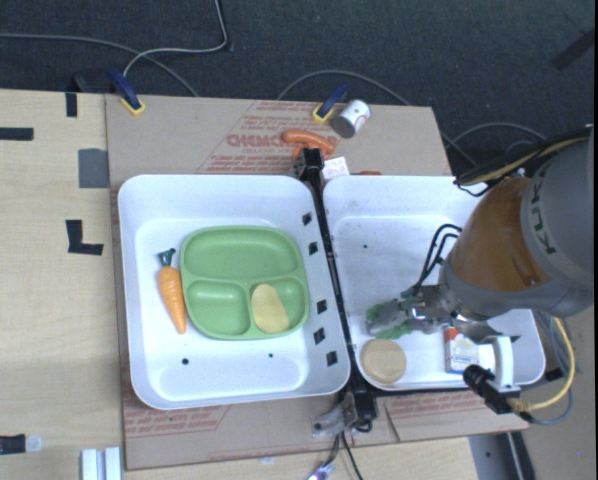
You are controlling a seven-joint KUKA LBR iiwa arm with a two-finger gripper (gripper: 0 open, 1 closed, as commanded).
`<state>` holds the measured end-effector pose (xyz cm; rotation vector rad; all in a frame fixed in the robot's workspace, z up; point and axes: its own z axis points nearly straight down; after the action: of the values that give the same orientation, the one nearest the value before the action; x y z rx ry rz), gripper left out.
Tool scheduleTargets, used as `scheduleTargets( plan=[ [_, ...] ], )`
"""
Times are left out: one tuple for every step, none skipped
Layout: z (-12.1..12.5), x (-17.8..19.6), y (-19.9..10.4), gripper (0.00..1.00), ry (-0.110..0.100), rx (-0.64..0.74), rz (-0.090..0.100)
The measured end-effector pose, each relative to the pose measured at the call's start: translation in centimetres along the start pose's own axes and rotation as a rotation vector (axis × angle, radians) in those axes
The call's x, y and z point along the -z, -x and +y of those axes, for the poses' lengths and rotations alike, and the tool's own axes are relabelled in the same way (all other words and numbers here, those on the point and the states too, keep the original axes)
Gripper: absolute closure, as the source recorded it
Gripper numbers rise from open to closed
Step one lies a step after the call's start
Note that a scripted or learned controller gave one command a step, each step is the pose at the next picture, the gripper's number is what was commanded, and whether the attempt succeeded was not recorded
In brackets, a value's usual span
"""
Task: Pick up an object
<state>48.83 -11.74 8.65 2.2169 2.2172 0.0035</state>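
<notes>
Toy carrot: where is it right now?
In the left bin, the toy carrot lies on the floor just left of the green divided plate.

Hand point(394, 315) fingers blurred; arm point(539, 238) cut off at right edge

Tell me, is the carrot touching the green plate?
Touching. The camera view shows the carrot lying right against the left rim of the green plate, no white gap between.
</notes>
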Motion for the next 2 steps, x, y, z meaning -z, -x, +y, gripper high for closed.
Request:
scheduleTargets(
  plan=[
    [0.0, 1.0, 0.0, 1.0, -0.002, -0.001, 0.001],
    [4.8, 9.8, -7.7, 1.0, -0.005, 0.004, 0.004]
  ],
)
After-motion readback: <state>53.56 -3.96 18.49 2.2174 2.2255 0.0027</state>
